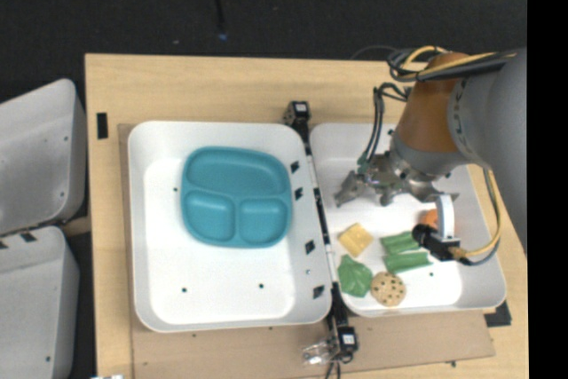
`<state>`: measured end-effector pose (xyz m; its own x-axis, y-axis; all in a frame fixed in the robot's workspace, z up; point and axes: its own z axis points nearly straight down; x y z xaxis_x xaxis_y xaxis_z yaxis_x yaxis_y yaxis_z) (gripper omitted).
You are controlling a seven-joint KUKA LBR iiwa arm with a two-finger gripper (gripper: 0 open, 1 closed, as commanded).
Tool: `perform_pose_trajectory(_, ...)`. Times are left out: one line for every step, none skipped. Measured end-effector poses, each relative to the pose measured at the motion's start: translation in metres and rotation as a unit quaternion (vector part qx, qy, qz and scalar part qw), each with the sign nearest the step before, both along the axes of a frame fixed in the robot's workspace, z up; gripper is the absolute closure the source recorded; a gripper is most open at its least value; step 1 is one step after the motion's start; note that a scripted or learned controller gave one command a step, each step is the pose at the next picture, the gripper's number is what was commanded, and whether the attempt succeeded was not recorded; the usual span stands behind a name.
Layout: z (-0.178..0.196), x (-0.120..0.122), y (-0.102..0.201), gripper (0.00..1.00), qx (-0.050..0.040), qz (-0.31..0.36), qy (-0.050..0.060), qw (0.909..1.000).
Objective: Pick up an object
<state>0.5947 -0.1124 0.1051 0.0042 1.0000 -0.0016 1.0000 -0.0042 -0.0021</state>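
My gripper (364, 193) hangs over the upper middle of the right bin (479, 284), its fingers (347, 191) spread open with nothing between them. Just below it lies a yellow block (356, 240). Further toward the front lie two green sticks (404, 251), a green leafy piece (354, 277) and a round speckled cookie (387, 288). A small orange piece (429, 217) sits to the right, partly behind the arm's cable.
The left bin (160, 280) holds a teal divided plate (237, 195). A ridge with black clips (312, 217) separates the two bins. The grey and orange arm (444, 120) covers the right bin's upper right part.
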Motion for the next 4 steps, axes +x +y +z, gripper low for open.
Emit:
perform_pose_trajectory(0.013,0.001,-0.001,1.0,0.0004,-0.003,-0.002,1.0)
perform_pose_trajectory(0.057,-0.003,-0.001,1.0,0.0003,-0.002,-0.003,1.0)
perform_pose_trajectory(0.115,-0.005,0.007,1.0,0.0002,0.003,-0.004,1.0)
perform_pose_trajectory(0.127,-0.004,0.005,1.0,0.0005,0.003,-0.002,1.0)
